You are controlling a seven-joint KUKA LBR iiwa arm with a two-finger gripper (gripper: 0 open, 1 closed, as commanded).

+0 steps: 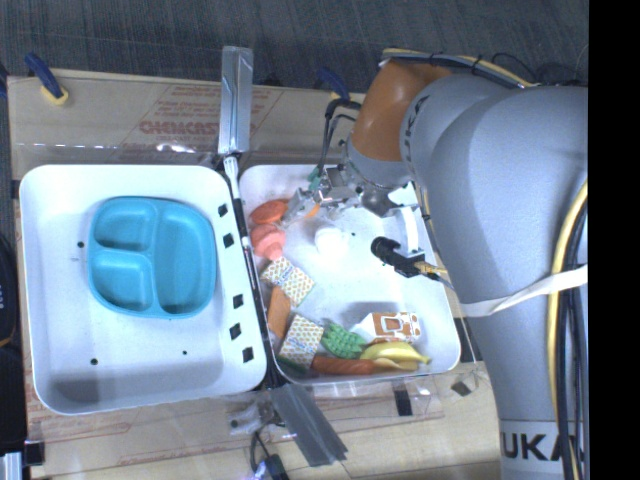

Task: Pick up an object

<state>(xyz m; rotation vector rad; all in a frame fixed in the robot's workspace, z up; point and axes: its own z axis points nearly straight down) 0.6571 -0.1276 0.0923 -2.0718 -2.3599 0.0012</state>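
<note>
Fingers (318, 200) over orange-pink toy (268, 213)

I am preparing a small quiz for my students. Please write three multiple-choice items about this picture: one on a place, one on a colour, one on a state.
1. Where does the divided tray lie?
A. in the left bin
B. in the right bin
C. on the bench outside the bins

2. What colour is the divided tray?
A. red
B. light blue
C. yellow

3. Where is the banana now?
A. lifted between the pincer's fingers
B. on top of the tray
C. lying at the near edge of the right bin

Answers:
1. A: the tray sits inside the left bin, apart from the toys.
2. B: its whole surface is light blue.
3. C: the banana rests in the right bin by its near wall, while the pincer is at the far end of that bin.
</note>
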